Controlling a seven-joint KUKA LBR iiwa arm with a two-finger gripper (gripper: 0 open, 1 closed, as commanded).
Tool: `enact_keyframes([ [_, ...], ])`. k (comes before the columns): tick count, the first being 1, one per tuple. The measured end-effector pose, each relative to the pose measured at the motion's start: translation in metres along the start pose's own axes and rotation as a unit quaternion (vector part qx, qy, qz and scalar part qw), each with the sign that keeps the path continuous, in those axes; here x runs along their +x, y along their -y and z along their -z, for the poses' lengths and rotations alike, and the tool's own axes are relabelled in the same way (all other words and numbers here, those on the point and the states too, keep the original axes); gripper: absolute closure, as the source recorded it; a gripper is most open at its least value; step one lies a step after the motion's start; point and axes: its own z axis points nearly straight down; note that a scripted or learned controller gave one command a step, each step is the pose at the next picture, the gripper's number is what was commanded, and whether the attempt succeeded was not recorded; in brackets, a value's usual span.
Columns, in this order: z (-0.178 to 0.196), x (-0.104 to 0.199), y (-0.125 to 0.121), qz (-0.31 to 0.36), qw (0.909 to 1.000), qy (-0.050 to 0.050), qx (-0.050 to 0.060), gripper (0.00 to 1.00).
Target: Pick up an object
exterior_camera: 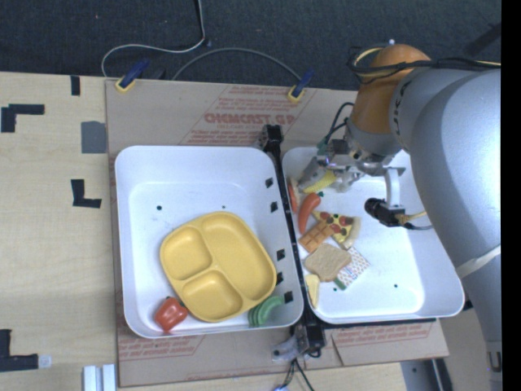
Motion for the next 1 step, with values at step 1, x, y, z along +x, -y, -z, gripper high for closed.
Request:
enact_keyframes([
  [1,-0.0043,-0.0053,0.0691,0.001,1.0000,-0.003,-0.008,0.00],
])
